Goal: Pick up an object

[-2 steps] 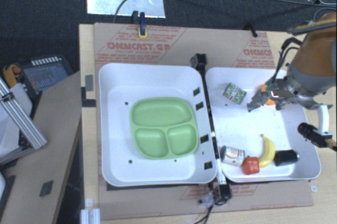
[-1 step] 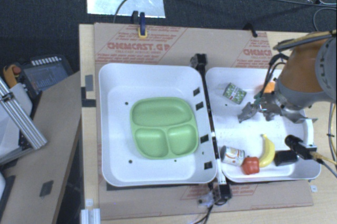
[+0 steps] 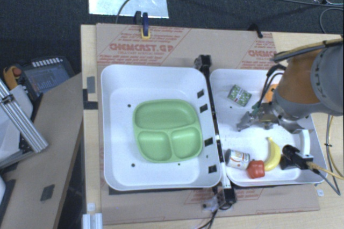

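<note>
Left bin (image 3: 107,131): a shallow white bin in the centre-left of the frame. One green tray (image 3: 164,131) is contained in it.
Green tray: divided into three compartments, one wide at the upper side and two smaller at the lower side. It lies flat near the bin's middle.
Right bin (image 3: 221,85): a shallow white bin in the centre-right of the frame, set edge to edge with the left bin. Four loose things are contained in it.
Packet (image 3: 239,95): a small green and white packet in the upper part of the right bin. Its print is too small to be read.
Small can (image 3: 237,158): laid on its side at the lower left of the right bin. A white label with a red band is seen; no wording can be read.
Red item (image 3: 256,169): placed just beside the small can, at the bin's lower edge.
Banana (image 3: 273,154): yellow, placed just right of the red item.
Pincer (image 3: 248,120): located over the middle of the right bin, between the packet and the banana, apart from both. Nothing is seen to be gripped; how far it is opened cannot be told.
Cardboard (image 3: 177,40): laid under both bins on the surface (image 3: 88,61). "CHEMCAST GP" is printed on it in red, above the left bin.
</note>
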